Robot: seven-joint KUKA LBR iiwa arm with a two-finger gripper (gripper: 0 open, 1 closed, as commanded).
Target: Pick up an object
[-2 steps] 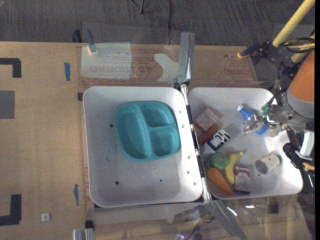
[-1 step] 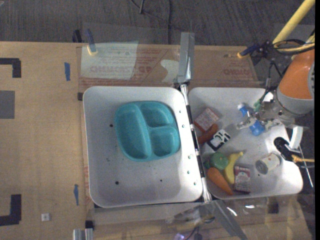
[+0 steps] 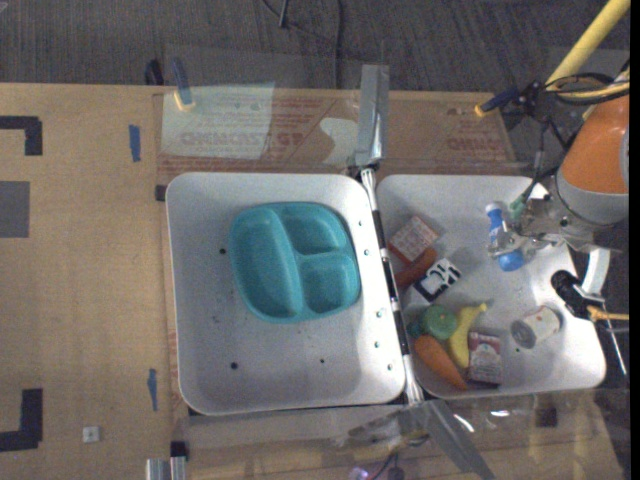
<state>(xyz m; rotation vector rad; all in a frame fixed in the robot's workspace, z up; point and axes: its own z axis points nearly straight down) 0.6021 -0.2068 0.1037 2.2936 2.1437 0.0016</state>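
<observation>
My gripper [image 3: 524, 234] hangs over the back right part of the right bin [image 3: 570, 363], under the orange wrist band. A small blue and white bottle [image 3: 499, 236] is right at its left side, touching or nearly touching it; I cannot tell whether the bottle is held. Further left and forward in that bin lie a brown box [image 3: 413, 238], a black and white cube [image 3: 437, 279], a green round toy [image 3: 438, 320], a yellow banana [image 3: 466, 331], an orange carrot [image 3: 439, 361], a small red and white packet [image 3: 485, 357] and a grey cylinder [image 3: 537, 326].
The left bin [image 3: 200, 348] holds a teal divided plate [image 3: 295, 260]. A metal divider [image 3: 385, 268] runs between the two bins. Cardboard covers the bench around them, and a clear sheet lies behind the left bin.
</observation>
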